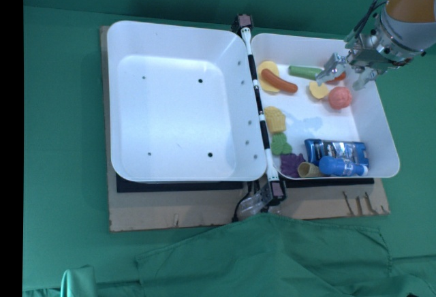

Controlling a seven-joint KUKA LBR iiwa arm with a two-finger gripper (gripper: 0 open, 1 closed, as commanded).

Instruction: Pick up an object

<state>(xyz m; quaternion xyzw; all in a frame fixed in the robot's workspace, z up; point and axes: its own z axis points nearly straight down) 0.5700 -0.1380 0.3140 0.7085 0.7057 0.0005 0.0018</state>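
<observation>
No object had been lifted. The likeliest candidates, a yellow slice (318,90) and a pink ball (340,97), lay on the floor of the right bin (381,132), just below the gripper (347,73). The gripper was seen hovering over that bin's far right corner, its fingers spread apart with nothing held between them. A green pepper (304,71) and a sausage (279,81) lay beside it; a blue packet (336,150) sat near the front. The left bin (136,43) on the desk (61,118) carried nothing. Descent, closing and lifting were judged outstanding.
</observation>
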